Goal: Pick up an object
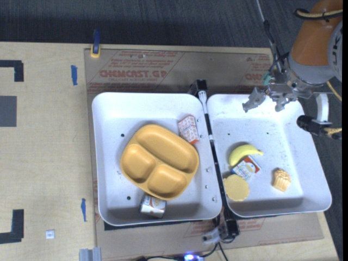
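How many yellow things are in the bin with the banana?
3: the banana near the bin's left side, a round yellow disc below it, and a corn piece to the right. None looks hidden.

A: What is the gripper (267,100) made of, by the look of it?

B: Bare grey metal, dull, with a glossy orange shell on the arm behind it. The right bin (304,145) under it is smooth white plastic, faintly shiny and speckled with dirt.

A: And the things below the gripper in that bin?

B: The banana (244,153) looks like smooth, slightly glossy plastic. The corn piece (281,179) off to its right is bumpy. The packet (246,169) seems printed paper or foil; I cannot tell which.

A: Further left?

B: The yellow divided plate (159,160) is matt plastic, smooth. The board (163,69) under both bins looks like printed cardboard, matt, and the bench (43,145) is pale wood, matt.
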### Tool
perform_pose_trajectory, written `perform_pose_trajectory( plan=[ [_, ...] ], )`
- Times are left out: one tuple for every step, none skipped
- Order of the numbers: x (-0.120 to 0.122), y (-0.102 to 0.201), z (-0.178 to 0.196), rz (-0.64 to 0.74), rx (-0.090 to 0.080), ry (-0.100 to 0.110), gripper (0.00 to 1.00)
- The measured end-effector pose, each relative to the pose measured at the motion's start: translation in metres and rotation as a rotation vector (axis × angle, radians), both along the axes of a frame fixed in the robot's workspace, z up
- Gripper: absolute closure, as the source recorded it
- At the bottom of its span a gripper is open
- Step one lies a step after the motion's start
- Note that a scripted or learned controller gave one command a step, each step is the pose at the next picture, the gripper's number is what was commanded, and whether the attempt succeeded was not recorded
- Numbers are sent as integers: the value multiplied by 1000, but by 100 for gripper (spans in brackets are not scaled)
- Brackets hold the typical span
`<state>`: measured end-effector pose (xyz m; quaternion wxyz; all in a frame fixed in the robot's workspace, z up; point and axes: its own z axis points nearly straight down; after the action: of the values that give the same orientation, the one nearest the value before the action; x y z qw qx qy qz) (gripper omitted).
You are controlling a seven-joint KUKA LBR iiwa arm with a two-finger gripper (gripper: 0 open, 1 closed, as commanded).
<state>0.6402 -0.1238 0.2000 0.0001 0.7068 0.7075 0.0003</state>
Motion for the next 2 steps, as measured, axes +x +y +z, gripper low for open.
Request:
perform_pose_trajectory(
  plan=[
    [-64, 9, -114, -1, 0, -1, 0],
    [-160, 6, -114, -2, -1, 0, 0]
  ],
)
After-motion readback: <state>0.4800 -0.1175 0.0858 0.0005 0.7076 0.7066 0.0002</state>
